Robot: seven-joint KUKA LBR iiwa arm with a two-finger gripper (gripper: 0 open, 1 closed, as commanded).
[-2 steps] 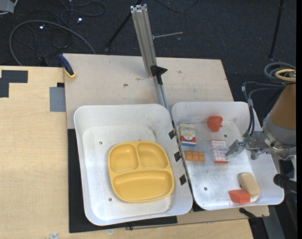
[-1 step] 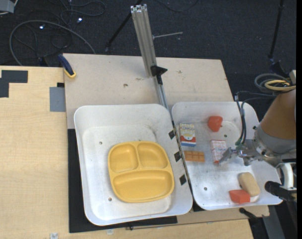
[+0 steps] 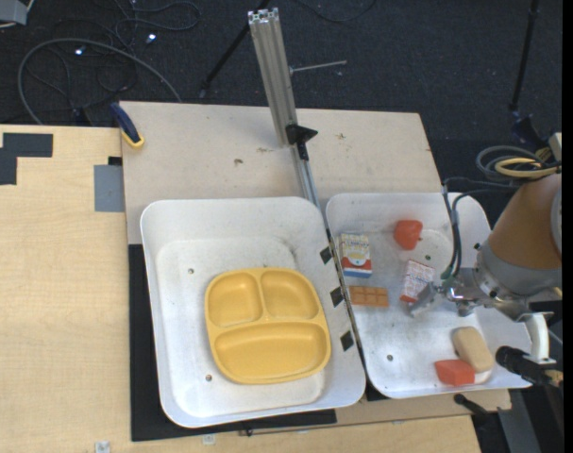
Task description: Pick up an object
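Yellow tray: a three-compartment tray (image 3: 265, 325) is seen lying flat in the left bin (image 3: 173, 253), toward its near right part.
Left bin: a shallow white bin is set beside the right bin (image 3: 385, 371), the two rims touching along the middle.
Right bin contents: a small carton (image 3: 355, 256) with red and blue print is placed near the left wall; a brown waffle-like piece (image 3: 368, 296) lies just below it; an orange-red block (image 3: 408, 233) sits toward the far side; a red and white packet (image 3: 417, 280) lies near the middle; a tan bread-like piece (image 3: 473, 348) and a red piece (image 3: 454, 373) rest touching at the near right corner.
Arm: the grey arm with its orange band (image 3: 524, 226) is seen reaching in from the right, over the right bin's right edge.
Claw: the claw (image 3: 420, 302) is lowered to the bin floor just beside the red and white packet; whether its fingers are apart or together cannot be told, and nothing is clearly seen between them.
Surface: a pale board (image 3: 362, 149) carries both bins; a metal post (image 3: 277, 74) stands behind them.
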